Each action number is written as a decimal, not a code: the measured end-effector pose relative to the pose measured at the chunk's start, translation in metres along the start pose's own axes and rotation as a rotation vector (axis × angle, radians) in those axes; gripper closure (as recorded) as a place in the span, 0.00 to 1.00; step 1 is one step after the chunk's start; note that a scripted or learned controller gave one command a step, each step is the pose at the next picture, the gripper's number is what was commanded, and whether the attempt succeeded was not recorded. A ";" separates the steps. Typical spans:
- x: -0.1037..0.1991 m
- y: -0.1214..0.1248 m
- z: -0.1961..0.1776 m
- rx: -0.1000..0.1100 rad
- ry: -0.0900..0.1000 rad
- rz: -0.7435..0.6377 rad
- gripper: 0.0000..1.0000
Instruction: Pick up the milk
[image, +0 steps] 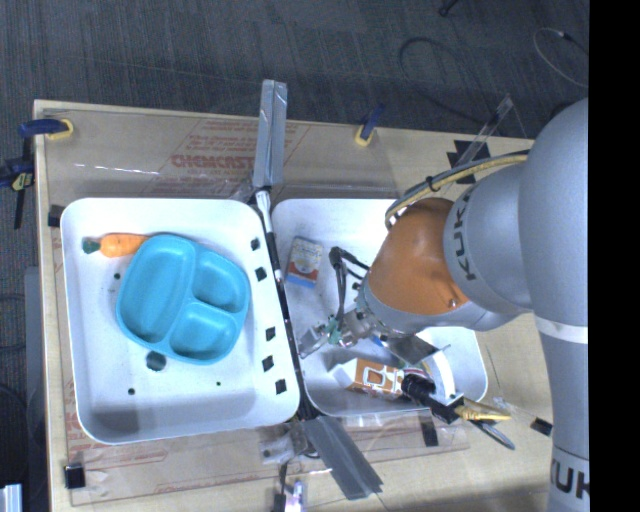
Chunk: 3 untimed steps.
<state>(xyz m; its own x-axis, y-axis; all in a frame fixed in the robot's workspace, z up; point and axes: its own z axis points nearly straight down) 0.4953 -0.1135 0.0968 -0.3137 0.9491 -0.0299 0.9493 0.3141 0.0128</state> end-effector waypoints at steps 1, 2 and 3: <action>0.008 0.002 -0.008 0.008 0.018 -0.015 1.00; 0.006 -0.017 0.005 0.019 0.029 0.396 1.00; 0.003 -0.018 0.004 0.018 0.023 0.400 0.00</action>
<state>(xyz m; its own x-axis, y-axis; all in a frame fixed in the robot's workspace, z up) 0.4769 -0.1165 0.0923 0.0804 0.9968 -0.0041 0.9968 -0.0804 0.0013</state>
